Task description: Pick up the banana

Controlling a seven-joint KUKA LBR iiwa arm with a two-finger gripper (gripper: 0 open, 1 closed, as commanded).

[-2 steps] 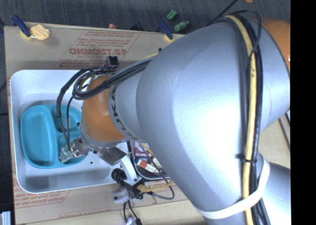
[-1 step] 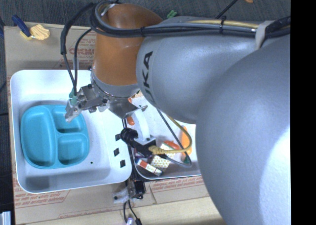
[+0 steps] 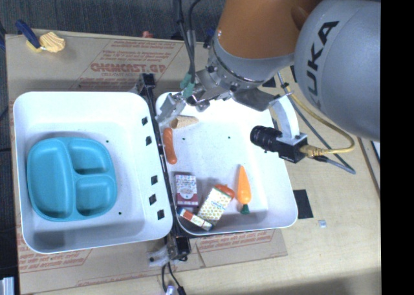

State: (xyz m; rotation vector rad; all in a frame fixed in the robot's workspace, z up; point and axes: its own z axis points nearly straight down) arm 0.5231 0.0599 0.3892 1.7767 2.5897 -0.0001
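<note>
Gripper [image 3: 173, 107] low at right bin [image 3: 279, 219] far-left corner; fingers' state cannot tell. Banana: pale piece [image 3: 187, 121] just beside gripper, likely it, uncertain. Carrot [image 3: 243, 187], small boxes [image 3: 202, 204] along near edge.

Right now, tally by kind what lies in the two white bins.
Orange toy foods: 2, a sausage-like piece and a green-tipped carrot
Small printed packs: 3, a dark red box, a pale patterned carton and a red-ended bar
Beige wedge-shaped piece: 1
Blue divided plastic plate: 1
Total: 7
</note>
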